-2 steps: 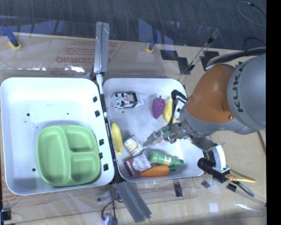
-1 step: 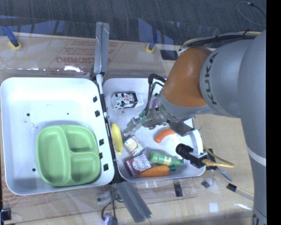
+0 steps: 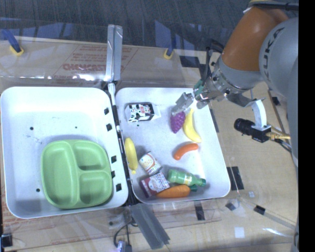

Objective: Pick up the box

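Gripper (image 3: 182, 103) sits at the right bin's (image 3: 218, 156) 1 o'clock corner, tips just above the purple grapes (image 3: 177, 121); its opening cannot be told from this view, and nothing is seen held. The box (image 3: 140, 112), black-and-white patterned, lies at 11 o'clock in the same bin, apart from the gripper. Also in that bin: a banana (image 3: 191, 127) beside the grapes; an orange sausage (image 3: 185, 150) near centre; a 2nd banana (image 3: 130, 154) at 9 o'clock; a green bottle (image 3: 185, 179) and a carrot (image 3: 173, 192) at 6 o'clock. Left bin (image 3: 21, 109) holds 1 green divided plate (image 3: 76, 173).
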{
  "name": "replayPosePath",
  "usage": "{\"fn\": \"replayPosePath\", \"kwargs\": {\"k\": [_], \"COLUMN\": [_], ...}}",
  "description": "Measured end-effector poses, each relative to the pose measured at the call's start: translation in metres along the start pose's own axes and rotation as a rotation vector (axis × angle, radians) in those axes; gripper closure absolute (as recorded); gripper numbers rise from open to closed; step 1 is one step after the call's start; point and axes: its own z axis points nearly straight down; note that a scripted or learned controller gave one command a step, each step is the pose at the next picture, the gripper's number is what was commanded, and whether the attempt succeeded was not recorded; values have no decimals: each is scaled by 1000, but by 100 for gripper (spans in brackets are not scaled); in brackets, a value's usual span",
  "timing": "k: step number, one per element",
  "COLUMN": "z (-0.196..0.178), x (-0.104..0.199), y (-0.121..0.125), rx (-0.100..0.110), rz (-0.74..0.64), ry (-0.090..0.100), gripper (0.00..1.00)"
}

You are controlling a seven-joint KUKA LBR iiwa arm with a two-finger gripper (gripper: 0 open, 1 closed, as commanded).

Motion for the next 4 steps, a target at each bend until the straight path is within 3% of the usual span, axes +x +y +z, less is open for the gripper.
{"fn": "replayPosePath", "kwargs": {"k": [1, 2, 3, 4], "z": [98, 50, 105, -3], "x": [41, 12, 68, 43], "y": [-77, -20, -102, 14], "rx": [6, 3, 6, 2], "rz": [80, 188, 238, 325], "ry": [3, 1, 3, 1], "gripper": [0, 0, 0, 0]}}
